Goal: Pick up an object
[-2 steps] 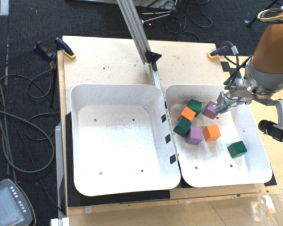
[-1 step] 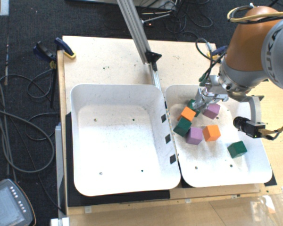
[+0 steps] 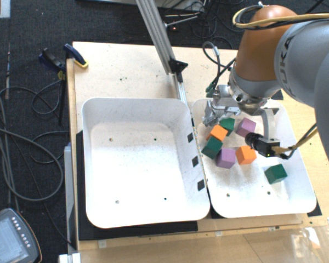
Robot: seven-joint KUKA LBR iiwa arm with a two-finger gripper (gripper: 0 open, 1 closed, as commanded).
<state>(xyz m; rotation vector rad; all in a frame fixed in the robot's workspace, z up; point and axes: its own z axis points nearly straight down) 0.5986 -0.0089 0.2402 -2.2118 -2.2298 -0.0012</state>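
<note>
Grey arm [image 3: 296,43] with orange band reaching in from right, wrist hanging over back-left part of right bin [image 3: 296,201]. Pincer [image 3: 222,114] low over the bin's rear corner, right above the cluster of blocks. Cannot tell if pincer apart or together: metal parts and wrist housing hide the tips. Nothing seen clamped in it.

Blocks all in right bin, bunched in its upper-left half. Orange block [image 3: 219,132] just below pincer, touching green block [image 3: 227,124] behind it. Dark green block [image 3: 211,147] in front of the orange one, near bin's left wall. Purple block [image 3: 226,158] just right of dark green, touching second orange block [image 3: 245,155]. Pink-purple block [image 3: 245,127] further back, partly under the wrist. Lone green block [image 3: 275,173] apart from the rest, toward front right. Black camera-like part with cable [image 3: 263,145] hanging off the wrist beside second orange block.

Left bin [image 3: 98,114] just beside right bin, rims touching, only dark specks inside. Both bins on light wooden bench [image 3: 126,64]. Aluminium rail [image 3: 156,26] slanting down from top to between the bins. Blue-yellow clamp [image 3: 74,56] at bench's back-left corner. Cables on dark floor at left, grey pendant [image 3: 11,240] at bottom left.
</note>
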